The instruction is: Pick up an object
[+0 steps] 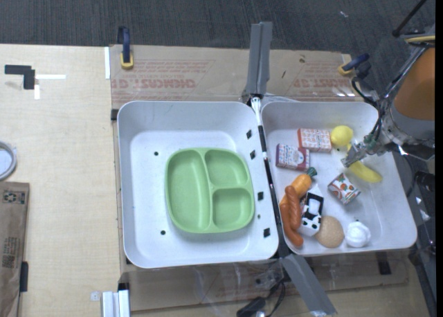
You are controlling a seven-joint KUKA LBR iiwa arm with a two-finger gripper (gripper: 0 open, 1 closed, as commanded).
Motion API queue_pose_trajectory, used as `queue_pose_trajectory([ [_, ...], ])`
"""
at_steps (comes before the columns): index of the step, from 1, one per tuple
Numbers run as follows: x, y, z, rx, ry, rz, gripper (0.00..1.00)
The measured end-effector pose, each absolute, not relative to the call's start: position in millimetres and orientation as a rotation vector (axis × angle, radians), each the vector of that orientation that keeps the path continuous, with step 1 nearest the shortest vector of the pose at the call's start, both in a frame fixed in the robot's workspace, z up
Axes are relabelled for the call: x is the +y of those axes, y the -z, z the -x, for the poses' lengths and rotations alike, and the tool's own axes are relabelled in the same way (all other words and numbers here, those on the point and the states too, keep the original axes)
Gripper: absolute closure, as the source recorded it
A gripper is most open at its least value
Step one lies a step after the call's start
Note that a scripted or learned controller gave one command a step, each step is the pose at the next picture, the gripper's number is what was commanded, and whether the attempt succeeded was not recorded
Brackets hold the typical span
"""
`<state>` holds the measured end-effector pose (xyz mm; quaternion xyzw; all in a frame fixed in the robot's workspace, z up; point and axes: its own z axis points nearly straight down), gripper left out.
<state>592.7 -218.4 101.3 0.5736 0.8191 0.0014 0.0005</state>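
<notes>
The right bin [387, 239] holds several toy foods. A yellow lemon [340, 136] and a red-and-white box [315, 139] lie at the back, with a maroon carton [291, 157] beside them. A yellow banana [367, 173] lies at mid right, and a small printed carton [344, 189] sits just below it. My gripper [357, 151] hangs low over the bin between the lemon and the banana, close above the banana's left end. An orange carrot [299, 184], a sausage [291, 217], a black-and-white toy [311, 214], a tan bun [331, 232] and a white item [357, 234] fill the front.
The left bin [138, 170] bears a green three-compartment plate [210, 189]. A grey divider post [259, 59] rises between the bins at the back. Clamps [125, 52] hold the cardboard sheet behind them. The arm's orange band [419, 91] stands at the right edge.
</notes>
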Motion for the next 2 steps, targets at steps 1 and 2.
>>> queue_pose_trajectory([
  [1,-203,-181,-584.6,2.658,-0.001,-1.672,1.0],
  [2,-196,-160,-553.4,2.694,0.001,-1.618,1.0],
])
